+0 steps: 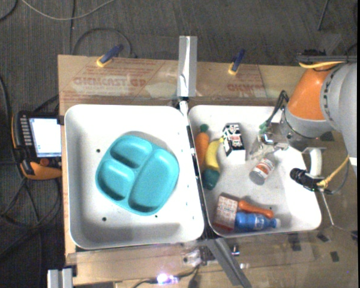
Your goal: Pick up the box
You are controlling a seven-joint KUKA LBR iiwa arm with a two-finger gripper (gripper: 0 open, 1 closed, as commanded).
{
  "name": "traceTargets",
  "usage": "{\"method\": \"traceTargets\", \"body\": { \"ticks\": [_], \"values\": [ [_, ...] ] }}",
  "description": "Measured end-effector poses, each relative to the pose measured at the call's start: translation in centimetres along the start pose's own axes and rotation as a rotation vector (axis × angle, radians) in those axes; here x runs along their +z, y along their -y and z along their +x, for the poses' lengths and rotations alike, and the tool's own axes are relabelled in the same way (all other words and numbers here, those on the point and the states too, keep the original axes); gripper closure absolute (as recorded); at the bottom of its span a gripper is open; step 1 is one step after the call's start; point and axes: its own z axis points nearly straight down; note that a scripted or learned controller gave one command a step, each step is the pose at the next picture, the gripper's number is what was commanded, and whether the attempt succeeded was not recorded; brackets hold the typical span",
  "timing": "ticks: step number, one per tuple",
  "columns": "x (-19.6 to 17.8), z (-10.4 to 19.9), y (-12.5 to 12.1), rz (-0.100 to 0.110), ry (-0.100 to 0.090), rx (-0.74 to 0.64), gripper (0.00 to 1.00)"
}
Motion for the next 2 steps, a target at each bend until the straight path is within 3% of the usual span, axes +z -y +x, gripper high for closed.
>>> {"method": "traceTargets", "body": {
  "ticks": [1,2],
  "values": [
    [0.0,0.0,0.0,0.0,0.0,0.0,0.0],
    [0.3,-2.2,3.2,-0.031,-0.004,-0.106,0.0]
  ]
}}
